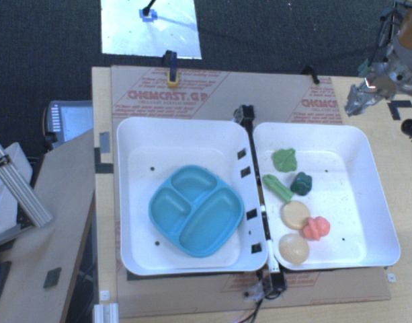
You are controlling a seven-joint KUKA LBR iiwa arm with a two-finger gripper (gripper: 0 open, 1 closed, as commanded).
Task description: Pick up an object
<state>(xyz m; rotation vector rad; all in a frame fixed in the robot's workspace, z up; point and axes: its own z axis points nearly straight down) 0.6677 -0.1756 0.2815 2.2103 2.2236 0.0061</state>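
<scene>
Hovering past the far right corner of the right bin (377, 180), the hand (361, 101) — jaw state impossible to tell. Best brought over and down onto an isolated piece — the pink toy (316, 228) sits freest. Nearby: green leafy piece (284, 159), dark green piece (301, 183), long green piece (277, 188), two pale rounds (294, 214). In the left bin (135, 147), a blue divided tray (195, 210).

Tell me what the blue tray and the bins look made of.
Blue tray: probably moulded plastic, with smooth rounded compartments and a soft sheen. Bins, left and right: likely thin white plastic, with glossy walls and rounded corners. I can't confirm either by sight.
</scene>
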